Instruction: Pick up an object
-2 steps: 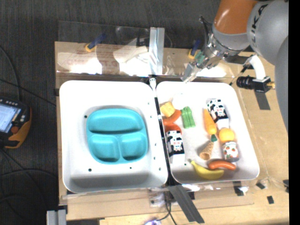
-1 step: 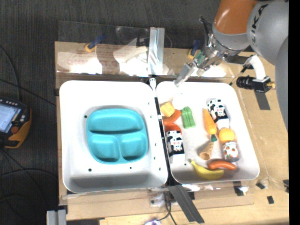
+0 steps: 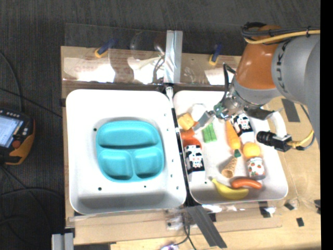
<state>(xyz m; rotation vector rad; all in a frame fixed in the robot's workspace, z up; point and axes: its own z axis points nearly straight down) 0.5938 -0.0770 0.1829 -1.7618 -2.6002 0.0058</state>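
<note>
Objects for picking lie in the right bin (image 3: 281, 189), a shallow white tray with rounded corners and smooth moulded walls. The arm (image 3: 283, 69), a grey rounded housing with a glossy orange band, stands over that bin's far right corner. The left bin (image 3: 78, 139), of matching form, sits well to the left of the gripper and holds a turquoise plastic plate (image 3: 130, 149) with three smooth rounded compartments.

The gripper (image 3: 222, 110) hangs low over the far part of the right bin; whether it is open or closed cannot be determined, and no object is seen held in it. Just left of it lies a yellow block (image 3: 186, 121) with an orange-red piece (image 3: 189, 137) beyond that. Immediately below it are a flat green ridged piece (image 3: 209, 134) and a tapered orange carrot (image 3: 232, 135). Nearer the camera from the gripper lie a curved yellow banana (image 3: 229, 190), a glossy red sausage (image 3: 246, 183), a ribbed tan cone (image 3: 229, 166), a round yellow fruit (image 3: 252, 149) and a black-and-white printed carton (image 3: 193, 158).
</note>
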